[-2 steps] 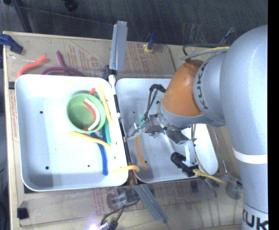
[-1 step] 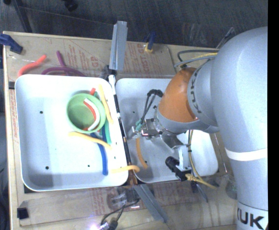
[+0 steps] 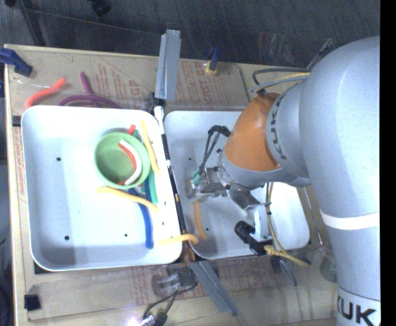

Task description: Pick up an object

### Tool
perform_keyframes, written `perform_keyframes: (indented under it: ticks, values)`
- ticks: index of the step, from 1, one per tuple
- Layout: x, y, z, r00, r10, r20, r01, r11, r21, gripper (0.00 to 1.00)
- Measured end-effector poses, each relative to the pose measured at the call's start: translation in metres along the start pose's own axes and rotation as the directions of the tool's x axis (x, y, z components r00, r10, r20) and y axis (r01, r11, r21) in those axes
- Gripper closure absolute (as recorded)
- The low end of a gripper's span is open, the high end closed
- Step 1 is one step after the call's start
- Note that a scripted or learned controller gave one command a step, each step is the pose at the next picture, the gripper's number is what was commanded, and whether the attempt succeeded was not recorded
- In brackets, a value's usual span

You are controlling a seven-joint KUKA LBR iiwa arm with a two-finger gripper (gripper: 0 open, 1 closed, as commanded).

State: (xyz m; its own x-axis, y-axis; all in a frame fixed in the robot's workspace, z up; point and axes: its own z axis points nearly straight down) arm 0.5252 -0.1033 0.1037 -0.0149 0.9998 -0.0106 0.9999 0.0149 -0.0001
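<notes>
You have the arm (image 3: 333, 155) reaching in over the right bin (image 3: 293, 233), with the pincer (image 3: 201, 185) low near that bin's left wall. You can't tell from here whether the pincer is released or clenched, and nothing is visibly held in it, so count the pick as not yet done: the grasp and the lift are both left, as far as I can judge.

Your likely targets sit elsewhere. An orange strip (image 3: 198, 219) lies in the right bin just below the pincer, beside the wall.

In the left bin (image 3: 55, 202) you have one green bowl (image 3: 119, 158), two or three yellow strips (image 3: 126, 195), one blue strip (image 3: 148, 226), and one green strip beside the bowl.

There are two bins on the desk (image 3: 109, 80).
</notes>
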Motion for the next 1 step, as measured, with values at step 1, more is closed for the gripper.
perform_keyframes:
  ticks: [1]
  values:
    - [-0.005, 0.0, -0.0014, 1.0, 0.005, 0.008, -0.005, 1.0, -0.002, 0.0]
